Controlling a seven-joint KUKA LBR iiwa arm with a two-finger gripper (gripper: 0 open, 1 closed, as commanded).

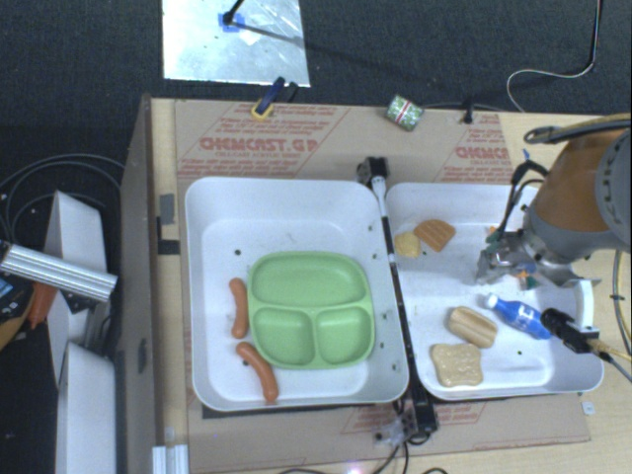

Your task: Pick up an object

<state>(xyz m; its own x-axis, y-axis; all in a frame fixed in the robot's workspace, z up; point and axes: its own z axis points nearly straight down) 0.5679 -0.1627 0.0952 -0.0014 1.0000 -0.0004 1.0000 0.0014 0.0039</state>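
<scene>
In the right bin lie a small blue bottle, a tan bread roll, a slice of toast, a brown biscuit and a small yellowish piece. My gripper hangs low over the right bin's middle, just up and left of the blue bottle, with nothing visibly held. The grey arm with its orange band reaches in from the right and hides part of the bin's far right side.
The left bin holds a green divided plate and two sausages at its left. A black divider runs between the bins. A small green can lies on the cardboard behind them.
</scene>
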